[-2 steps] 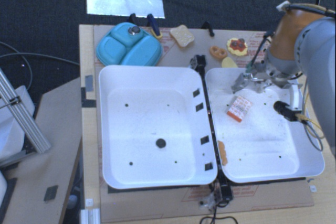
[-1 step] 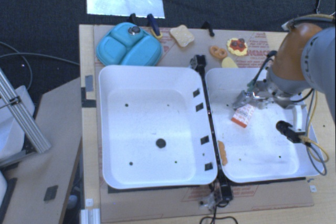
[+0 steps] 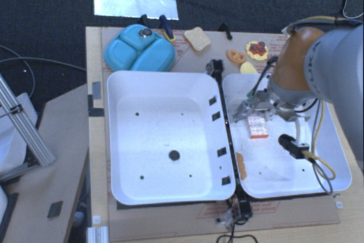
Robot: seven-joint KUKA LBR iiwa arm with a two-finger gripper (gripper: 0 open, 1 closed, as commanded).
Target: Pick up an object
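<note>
We had the gripper (image 3: 248,111) hovering just left of the small carton (image 3: 258,127), grip state impossible to tell.

Small red-and-white box (image 3: 259,127), lying flat, right bin (image 3: 335,162)
</note>
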